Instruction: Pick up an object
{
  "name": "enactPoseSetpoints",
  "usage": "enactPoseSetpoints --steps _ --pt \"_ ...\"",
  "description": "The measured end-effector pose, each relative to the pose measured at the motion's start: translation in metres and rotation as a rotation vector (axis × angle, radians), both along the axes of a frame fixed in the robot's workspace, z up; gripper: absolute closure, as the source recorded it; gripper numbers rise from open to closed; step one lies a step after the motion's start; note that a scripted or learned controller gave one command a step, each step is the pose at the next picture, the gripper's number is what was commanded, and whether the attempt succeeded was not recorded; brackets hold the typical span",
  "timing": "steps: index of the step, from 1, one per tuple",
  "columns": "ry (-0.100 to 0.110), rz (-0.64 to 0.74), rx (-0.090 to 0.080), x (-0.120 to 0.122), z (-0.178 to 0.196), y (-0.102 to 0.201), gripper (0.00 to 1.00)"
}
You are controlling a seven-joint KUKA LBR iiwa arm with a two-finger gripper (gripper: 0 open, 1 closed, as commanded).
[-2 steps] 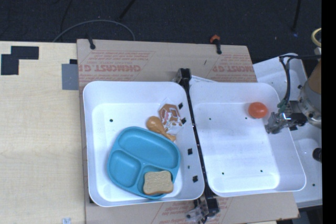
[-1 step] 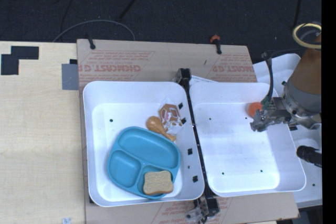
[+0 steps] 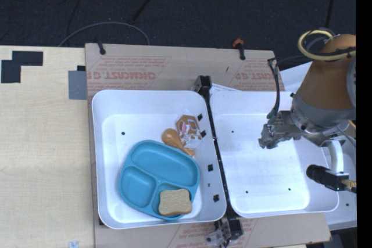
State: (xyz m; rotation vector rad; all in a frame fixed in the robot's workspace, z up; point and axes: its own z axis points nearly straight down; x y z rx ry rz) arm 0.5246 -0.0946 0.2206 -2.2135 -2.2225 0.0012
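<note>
Objects, a bread slice [image 3: 175, 202] on the blue tray [image 3: 145, 174], lie in the left bin [image 3: 110, 125]; my gripper [image 3: 271, 137] hovers over the right bin [image 3: 279, 194], well apart; jaw state I cannot tell.

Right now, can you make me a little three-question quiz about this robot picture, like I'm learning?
1. True or false: the blue divided plate lies in the left bin.
2. What rests in the plate's front compartment?
A) a slice of bread
B) a spoon
C) a toy car
3. Fill in: the tool hovers over the ____ bin.

Key
1. True.
2. A: the slice of bread. The wooden spoon and the small wrapped packet lie beside the plate, nearer the divider.
3. Right: it is above the right bin.
</note>
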Motion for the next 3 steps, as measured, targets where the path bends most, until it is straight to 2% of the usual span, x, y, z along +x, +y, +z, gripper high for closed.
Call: enactPoseSetpoints --steps 3 --pt "0.000 0.001 -0.001 0.000 -0.004 0.172 1.00"
